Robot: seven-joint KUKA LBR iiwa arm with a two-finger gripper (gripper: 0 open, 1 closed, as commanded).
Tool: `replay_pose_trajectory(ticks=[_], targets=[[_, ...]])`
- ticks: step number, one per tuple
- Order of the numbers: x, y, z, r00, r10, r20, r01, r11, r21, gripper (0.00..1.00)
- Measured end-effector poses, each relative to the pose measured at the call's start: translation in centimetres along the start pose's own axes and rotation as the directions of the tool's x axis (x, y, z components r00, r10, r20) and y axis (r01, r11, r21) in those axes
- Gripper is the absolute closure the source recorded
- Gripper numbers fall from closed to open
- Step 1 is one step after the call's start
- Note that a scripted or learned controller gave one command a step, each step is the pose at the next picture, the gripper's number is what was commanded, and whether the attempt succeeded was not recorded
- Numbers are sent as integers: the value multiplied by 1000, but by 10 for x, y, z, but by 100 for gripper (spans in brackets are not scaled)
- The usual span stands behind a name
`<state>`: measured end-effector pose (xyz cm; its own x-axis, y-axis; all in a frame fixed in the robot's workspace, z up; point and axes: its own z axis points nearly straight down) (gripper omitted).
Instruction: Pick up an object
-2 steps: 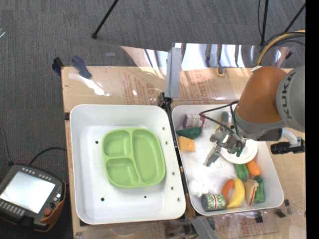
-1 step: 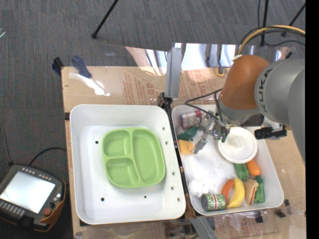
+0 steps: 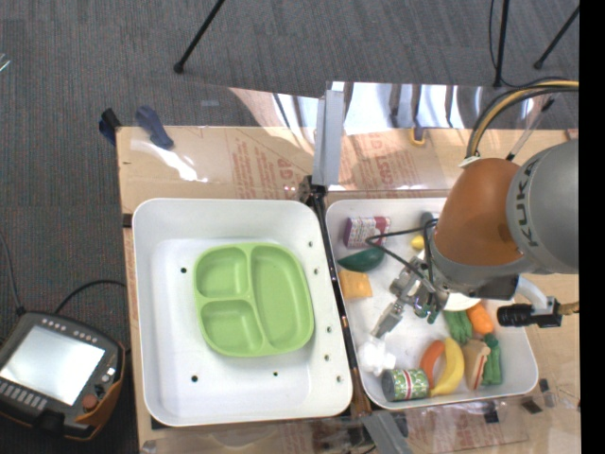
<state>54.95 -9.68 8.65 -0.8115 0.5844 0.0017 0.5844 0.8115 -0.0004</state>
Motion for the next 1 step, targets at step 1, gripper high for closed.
replay_pose_trajectory(ticks=[1], targets=[[14, -69, -2, 1000, -21, 5, 21, 1000, -1, 0]])
